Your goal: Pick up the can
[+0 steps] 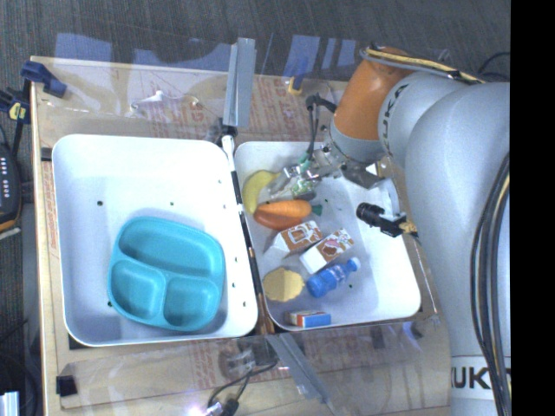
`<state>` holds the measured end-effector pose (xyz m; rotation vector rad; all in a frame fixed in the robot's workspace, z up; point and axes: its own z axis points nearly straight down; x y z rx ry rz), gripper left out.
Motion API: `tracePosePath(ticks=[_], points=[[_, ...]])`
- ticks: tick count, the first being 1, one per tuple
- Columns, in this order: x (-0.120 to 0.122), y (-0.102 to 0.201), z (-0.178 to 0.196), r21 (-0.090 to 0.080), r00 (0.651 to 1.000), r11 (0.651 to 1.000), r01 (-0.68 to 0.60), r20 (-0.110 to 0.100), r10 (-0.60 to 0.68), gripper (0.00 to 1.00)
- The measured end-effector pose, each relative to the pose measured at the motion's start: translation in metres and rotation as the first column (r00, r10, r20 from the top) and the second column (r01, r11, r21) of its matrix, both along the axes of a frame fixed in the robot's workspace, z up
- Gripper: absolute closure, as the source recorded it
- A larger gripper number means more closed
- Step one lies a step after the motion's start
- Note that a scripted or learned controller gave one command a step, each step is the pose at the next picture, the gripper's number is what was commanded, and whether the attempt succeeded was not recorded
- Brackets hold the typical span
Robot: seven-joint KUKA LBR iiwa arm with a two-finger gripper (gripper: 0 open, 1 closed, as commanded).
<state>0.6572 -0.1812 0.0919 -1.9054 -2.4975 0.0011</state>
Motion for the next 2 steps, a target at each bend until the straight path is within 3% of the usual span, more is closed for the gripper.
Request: tracePosePath(ticks=[1,2], points=[[0.000,0.000,0.010,-0.001,1.000,1.000,-0.004,-0.001,0.004,1.00],[-0.009,0.046,0.144,0.000,0.999,0.999,-0.033,0.001,0.033,1.00]])
